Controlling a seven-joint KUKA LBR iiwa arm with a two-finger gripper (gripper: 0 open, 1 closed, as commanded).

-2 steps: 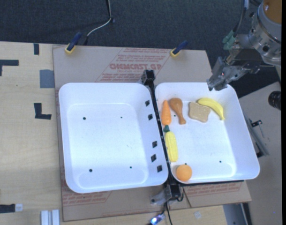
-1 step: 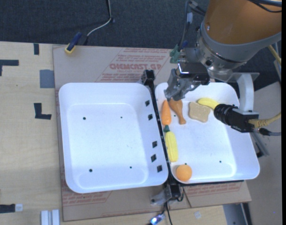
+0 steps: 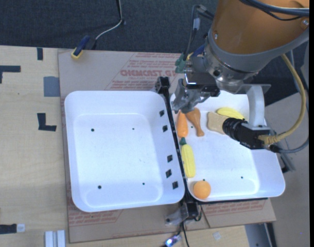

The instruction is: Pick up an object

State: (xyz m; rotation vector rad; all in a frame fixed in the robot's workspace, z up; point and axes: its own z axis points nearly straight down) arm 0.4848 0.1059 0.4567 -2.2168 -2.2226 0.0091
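White bins point(image 3: 116, 194) hold yellow corn point(image 3: 188, 160), orange carrot point(image 3: 182, 124), orange ball point(image 3: 202, 190).

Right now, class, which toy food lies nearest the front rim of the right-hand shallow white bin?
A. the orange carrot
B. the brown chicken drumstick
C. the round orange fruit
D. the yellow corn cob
C: the round orange fruit sits at the front rim of the right-hand shallow white bin, with the yellow corn cob, orange carrot and brown chicken drumstick farther back.

Arm comes in from about 2 o'clock, orange band up top; wrist angled down toward 7 o'clock; gripper point(image 3: 184, 103) hangs low, pointing down, fingertips hard to make out.
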